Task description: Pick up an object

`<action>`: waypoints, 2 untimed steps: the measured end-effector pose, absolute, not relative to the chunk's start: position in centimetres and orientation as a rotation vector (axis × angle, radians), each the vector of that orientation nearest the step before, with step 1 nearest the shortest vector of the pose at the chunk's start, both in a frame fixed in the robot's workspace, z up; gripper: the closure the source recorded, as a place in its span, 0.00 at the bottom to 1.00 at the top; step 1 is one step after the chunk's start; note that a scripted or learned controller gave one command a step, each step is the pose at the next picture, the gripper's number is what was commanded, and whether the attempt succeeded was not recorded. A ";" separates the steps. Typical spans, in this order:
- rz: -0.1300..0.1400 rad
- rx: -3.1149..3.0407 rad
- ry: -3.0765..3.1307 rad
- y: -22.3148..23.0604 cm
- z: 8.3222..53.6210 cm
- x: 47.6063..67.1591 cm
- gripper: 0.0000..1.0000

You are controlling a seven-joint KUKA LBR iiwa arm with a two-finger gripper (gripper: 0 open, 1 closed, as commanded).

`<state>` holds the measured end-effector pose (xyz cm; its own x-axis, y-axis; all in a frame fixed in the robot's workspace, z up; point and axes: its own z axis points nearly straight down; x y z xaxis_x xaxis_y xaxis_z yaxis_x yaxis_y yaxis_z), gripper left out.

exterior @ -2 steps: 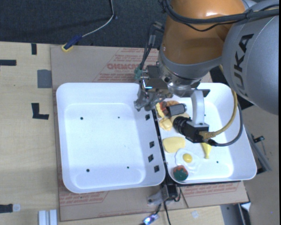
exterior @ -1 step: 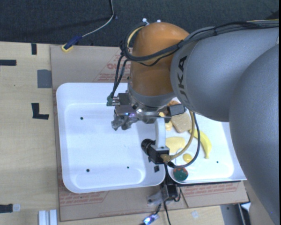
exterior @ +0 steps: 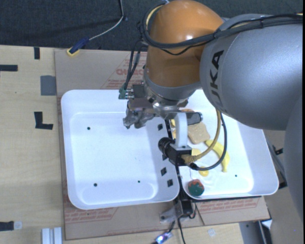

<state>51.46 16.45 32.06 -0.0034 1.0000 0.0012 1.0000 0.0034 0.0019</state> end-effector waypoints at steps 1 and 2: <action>-0.001 2.216 2.226 21.4 30.1 56.2 1.00; 0.018 2.212 2.223 23.5 42.0 60.2 1.00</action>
<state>60.17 23.49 41.96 -0.0047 1.0000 0.0041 0.9999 0.0047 0.0120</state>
